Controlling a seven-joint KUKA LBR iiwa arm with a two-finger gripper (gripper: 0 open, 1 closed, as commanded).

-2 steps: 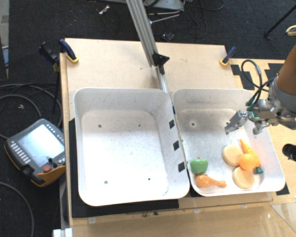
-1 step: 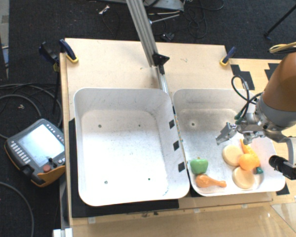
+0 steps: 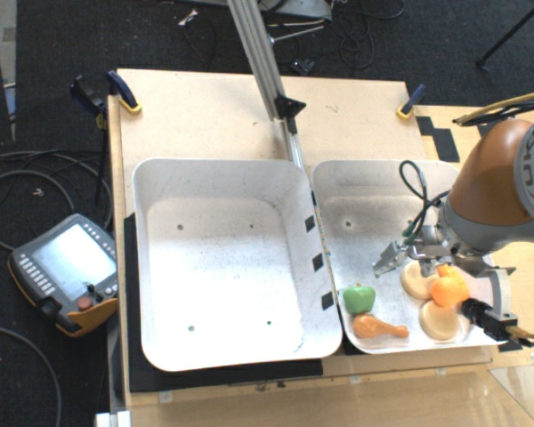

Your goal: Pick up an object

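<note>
- We count two white bins, the left bin point(image 3: 160, 238) and the right bin point(image 3: 356, 194).
- We see one green apple point(image 3: 360, 298).
- One orange fruit point(image 3: 449, 289).
- One orange drumstick-shaped toy point(image 3: 378, 328).
- Two pale round discs, one upper point(image 3: 416, 281), one lower point(image 3: 440, 322).
- Two yellow-tipped clamps point(image 3: 125, 93) point(image 3: 409, 103) at the bench's far corners.
- One handheld control pendant point(image 3: 64, 274) on the floor.

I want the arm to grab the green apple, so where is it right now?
The green apple sits in the right bin, near its front left corner, just above the orange drumstick-shaped toy.
</note>
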